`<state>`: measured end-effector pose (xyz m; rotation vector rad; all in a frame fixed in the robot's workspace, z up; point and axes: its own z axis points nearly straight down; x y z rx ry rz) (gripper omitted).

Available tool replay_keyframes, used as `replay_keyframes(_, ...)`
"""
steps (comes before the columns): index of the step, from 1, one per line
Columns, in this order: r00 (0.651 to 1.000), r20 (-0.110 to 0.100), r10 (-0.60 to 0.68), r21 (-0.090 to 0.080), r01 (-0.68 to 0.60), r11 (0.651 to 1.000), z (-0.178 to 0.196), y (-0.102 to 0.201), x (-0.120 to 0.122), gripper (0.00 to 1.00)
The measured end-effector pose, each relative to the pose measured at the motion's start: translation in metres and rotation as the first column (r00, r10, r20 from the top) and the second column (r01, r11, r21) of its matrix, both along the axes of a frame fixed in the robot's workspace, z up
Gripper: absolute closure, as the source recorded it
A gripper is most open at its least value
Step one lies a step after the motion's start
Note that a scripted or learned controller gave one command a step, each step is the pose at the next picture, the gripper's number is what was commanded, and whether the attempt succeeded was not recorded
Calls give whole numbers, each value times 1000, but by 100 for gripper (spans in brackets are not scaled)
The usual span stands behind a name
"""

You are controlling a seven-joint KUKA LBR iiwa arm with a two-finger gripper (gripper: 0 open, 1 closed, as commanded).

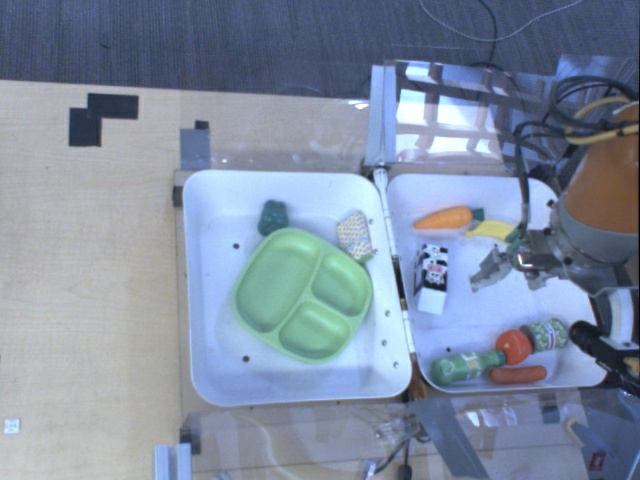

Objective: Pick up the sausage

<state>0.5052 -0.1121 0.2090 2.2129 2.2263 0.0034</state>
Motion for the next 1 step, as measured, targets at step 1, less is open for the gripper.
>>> replay_keyframes(1,998,-1,60,0,-60,998,-69,-37,-14,0)
